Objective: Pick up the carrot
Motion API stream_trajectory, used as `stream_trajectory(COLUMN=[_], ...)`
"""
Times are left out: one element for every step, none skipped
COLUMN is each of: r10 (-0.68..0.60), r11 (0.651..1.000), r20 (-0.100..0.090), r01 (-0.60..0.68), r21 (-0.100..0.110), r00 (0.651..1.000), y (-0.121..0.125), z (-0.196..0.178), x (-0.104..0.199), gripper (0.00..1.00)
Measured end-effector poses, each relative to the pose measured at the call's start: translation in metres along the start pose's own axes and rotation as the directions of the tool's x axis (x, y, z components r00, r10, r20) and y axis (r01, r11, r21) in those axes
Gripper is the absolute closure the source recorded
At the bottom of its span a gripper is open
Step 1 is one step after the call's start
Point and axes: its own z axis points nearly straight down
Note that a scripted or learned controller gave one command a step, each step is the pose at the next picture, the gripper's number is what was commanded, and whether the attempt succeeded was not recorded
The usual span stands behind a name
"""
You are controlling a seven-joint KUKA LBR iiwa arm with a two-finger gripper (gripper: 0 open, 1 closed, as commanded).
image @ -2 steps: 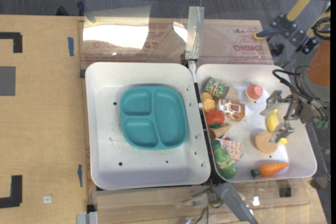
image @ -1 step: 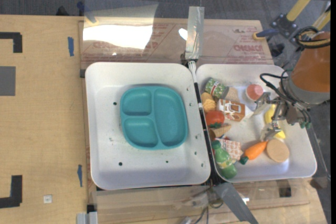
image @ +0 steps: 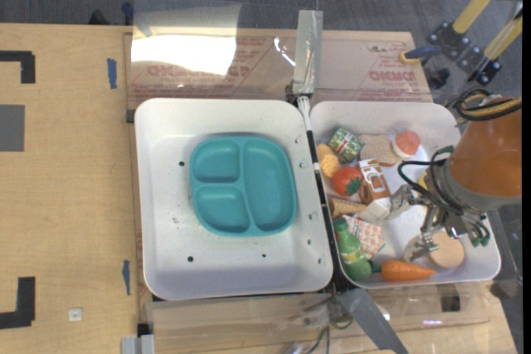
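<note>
The carrot [image: 406, 269], orange with a short green stub at its left end, lies flat along the near wall of the right bin [image: 481, 271]. My gripper [image: 423, 242] hangs just above and slightly right of it, below the arm's orange band [image: 495, 164]. It is over the bin floor between the carrot and a tan round slice [image: 450, 254]. Nothing shows in its grasp.
The right bin's left half is crowded with toy food: a green packet [image: 346, 143], a red tomato [image: 347, 181], a small carton [image: 375, 182], green vegetables [image: 353, 255] and a red-and-white disc [image: 406, 143]. The left bin [image: 158, 178] holds a teal divided plate [image: 244, 184].
</note>
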Motion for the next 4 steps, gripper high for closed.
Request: stream_trajectory(r10=[0.014, -0.490, -0.771, -0.798], r11=[1.000, 0.872, 0.636, 0.602], r20=[0.001, 0.000, 0.000, -0.001], r01=[-0.014, 0.490, 0.771, 0.798], r21=[0.000, -0.010, -0.016, -0.020], r00=[1.000, 0.872, 0.636, 0.602], y=[0.018, 0.015, -0.033, -0.050], z=[-0.001, 0.001, 0.003, 0.006], x=[-0.002, -0.002, 0.008, -0.074], gripper=[0.00, 0.00, 0.00, 0.00])
